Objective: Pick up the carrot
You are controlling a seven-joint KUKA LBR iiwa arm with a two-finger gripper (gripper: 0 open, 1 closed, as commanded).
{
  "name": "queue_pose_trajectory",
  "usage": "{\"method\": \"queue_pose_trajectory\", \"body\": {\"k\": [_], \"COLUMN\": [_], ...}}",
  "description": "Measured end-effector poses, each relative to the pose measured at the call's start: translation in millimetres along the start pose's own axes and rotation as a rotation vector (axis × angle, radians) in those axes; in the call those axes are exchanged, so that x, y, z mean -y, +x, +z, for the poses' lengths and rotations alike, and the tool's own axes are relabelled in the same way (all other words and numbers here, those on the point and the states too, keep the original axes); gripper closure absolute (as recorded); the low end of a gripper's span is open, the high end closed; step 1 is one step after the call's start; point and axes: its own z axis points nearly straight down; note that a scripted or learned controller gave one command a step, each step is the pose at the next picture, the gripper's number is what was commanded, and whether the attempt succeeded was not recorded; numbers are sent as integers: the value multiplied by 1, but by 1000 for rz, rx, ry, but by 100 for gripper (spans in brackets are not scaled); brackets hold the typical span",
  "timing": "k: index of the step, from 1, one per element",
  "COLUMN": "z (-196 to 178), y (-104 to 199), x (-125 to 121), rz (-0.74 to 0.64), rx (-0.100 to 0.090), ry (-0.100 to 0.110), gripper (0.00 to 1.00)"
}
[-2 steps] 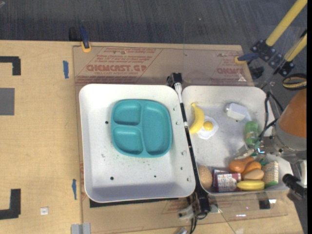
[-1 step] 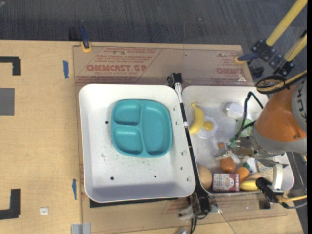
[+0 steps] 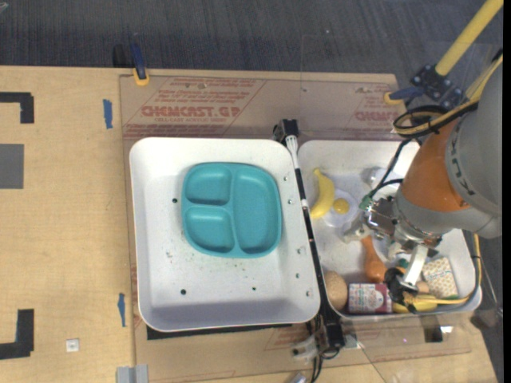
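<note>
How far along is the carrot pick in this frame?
Done: the gripper is down in the right bin, right beside the carrot. In hand: nothing visibly; the carrot lies on the bin floor. Left: closing on it and lifting it clear.

The carrot (image 3: 373,258) is a short orange piece lying in the right bin, in the lower right part of the frame. It sits on the bin's white floor, its long axis running roughly up and down the picture with a slight lean. Its upper end is hidden under the robot's wrist hardware, so only the lower stretch shows. Its lower end lies just above a small pink carton.
</note>
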Motion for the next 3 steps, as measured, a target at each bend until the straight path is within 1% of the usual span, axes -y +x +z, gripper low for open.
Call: {"method": "queue_pose_trajectory", "body": {"k": [1, 2, 3], "z": [-1, -1, -1], "y": [-22, -16, -24], "x": [23, 32, 29], "rz": [292, -78, -355], "rx": [-12, 0, -8], "ry": [0, 10, 16], "gripper": [0, 0, 0]}}
